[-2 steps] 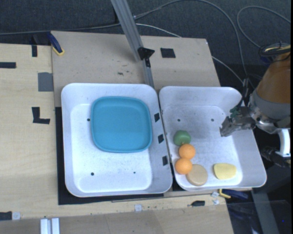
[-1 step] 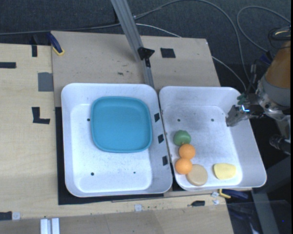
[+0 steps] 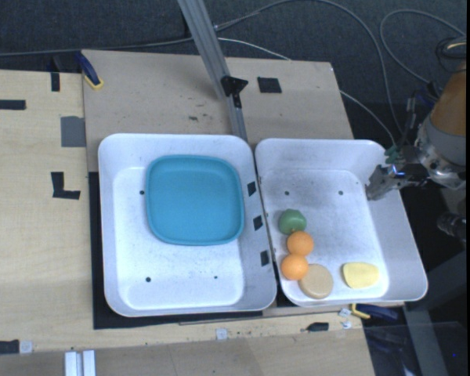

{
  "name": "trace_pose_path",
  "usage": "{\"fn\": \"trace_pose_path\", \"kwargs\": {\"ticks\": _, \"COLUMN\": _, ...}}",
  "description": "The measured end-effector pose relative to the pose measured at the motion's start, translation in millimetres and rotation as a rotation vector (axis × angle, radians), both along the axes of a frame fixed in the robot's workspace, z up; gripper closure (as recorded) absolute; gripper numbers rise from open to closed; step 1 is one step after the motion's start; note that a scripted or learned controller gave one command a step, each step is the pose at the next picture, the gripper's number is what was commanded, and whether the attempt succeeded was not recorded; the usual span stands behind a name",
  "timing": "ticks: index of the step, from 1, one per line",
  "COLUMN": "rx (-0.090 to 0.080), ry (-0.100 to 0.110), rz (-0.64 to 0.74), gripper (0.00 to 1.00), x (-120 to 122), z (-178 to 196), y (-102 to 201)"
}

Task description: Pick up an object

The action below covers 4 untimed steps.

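A robot pincer (image 3: 378, 182) is hovering at the right bin's (image 3: 392, 233) upper right rim; its finger state cannot be told. Lower in that bin are lying a green ball (image 3: 291, 221), two orange balls (image 3: 299, 243), a tan disc (image 3: 316, 280) and a yellow piece (image 3: 360, 274). A blue plate (image 3: 194, 199) is sitting in the left bin (image 3: 125, 280).

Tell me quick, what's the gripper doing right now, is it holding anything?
Gripper: at the right bin's right rim, nothing visible between its fingers; open or closed cannot be told.

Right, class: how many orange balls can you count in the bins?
2. Both are in the right bin, touching: one orange ball just below the green object, the other orange ball beside the tan disc.
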<state>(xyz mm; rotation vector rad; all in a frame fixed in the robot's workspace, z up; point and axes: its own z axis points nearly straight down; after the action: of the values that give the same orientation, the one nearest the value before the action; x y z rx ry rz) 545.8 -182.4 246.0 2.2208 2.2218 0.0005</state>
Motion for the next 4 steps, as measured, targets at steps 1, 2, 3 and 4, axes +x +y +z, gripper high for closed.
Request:
{"fn": "trace_pose_path", "kwargs": {"ticks": 1, "rx": 0.001, "ry": 0.0, "rz": 0.004, "gripper": 1.0, "x": 0.6, "z": 5.7, "y": 46.9}}
{"fn": "trace_pose_path", "kwargs": {"ticks": 2, "rx": 0.001, "ry": 0.002, "rz": 0.004, "gripper": 1.0, "x": -3.4, "z": -6.9, "y": 104.9}}
{"fn": "trace_pose_path", "kwargs": {"ticks": 3, "rx": 0.001, "ry": 0.002, "rz": 0.005, "gripper": 1.0, "x": 0.0, "z": -17.7, "y": 162.3}}
{"fn": "trace_pose_path", "kwargs": {"ticks": 4, "rx": 0.001, "ry": 0.002, "rz": 0.004, "gripper": 1.0, "x": -11.1, "z": -23.4, "y": 215.2}}
